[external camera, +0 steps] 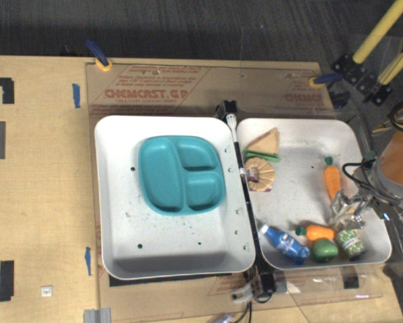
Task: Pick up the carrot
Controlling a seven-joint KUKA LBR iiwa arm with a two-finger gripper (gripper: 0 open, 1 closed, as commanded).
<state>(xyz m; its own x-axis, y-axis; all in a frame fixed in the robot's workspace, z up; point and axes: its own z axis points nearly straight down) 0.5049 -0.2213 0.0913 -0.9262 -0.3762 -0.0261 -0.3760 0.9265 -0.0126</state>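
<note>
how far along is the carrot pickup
Done: the gripper has reached the right bin and sits just below the carrot. In hand: nothing visibly gripped; the carrot lies on the bin floor. Left: closing on the carrot and lifting it.

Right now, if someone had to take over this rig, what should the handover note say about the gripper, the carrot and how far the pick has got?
Gripper: low in the right bin, near its right wall, just below the carrot; whether its fingers are open or shut cannot be told.
Carrot: lying in the right bin, green top pointing away, nothing visibly gripping it.
Nearby: an orange piece, a green piece and a blue bottle along the near edge.
Left bin: holds a teal divided plate.
Done: arm has reached the carrot area.
Left: grasp and lift the carrot.
</note>
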